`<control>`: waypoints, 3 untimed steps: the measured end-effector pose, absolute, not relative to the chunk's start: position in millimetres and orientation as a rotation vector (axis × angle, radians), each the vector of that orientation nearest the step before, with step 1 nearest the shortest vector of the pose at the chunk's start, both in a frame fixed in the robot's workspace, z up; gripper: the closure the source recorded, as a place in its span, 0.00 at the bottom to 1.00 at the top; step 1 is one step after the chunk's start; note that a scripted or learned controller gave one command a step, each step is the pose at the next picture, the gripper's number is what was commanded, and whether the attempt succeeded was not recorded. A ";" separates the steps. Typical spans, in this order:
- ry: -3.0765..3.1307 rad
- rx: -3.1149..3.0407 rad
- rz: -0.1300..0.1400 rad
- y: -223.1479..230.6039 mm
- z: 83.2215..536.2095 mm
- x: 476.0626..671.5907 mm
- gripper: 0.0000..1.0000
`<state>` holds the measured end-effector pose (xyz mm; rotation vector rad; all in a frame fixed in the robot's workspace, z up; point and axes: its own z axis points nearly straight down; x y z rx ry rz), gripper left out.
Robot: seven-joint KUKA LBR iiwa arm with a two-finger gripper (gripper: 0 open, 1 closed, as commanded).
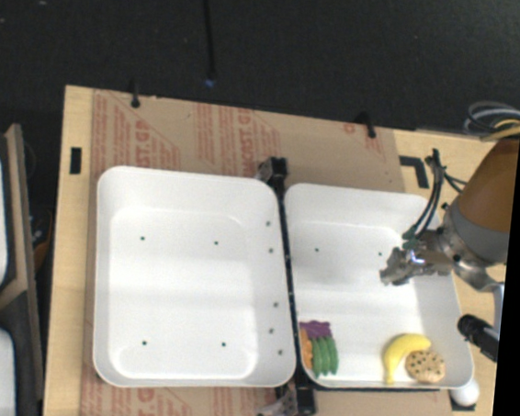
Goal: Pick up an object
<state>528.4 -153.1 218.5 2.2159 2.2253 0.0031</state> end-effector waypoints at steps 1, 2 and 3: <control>2.226 2.216 0.003 -95.4 231.2 534.4 1.00; 2.226 2.217 0.001 -42.4 223.6 535.9 1.00; 2.228 2.216 0.002 19.0 224.0 542.2 1.00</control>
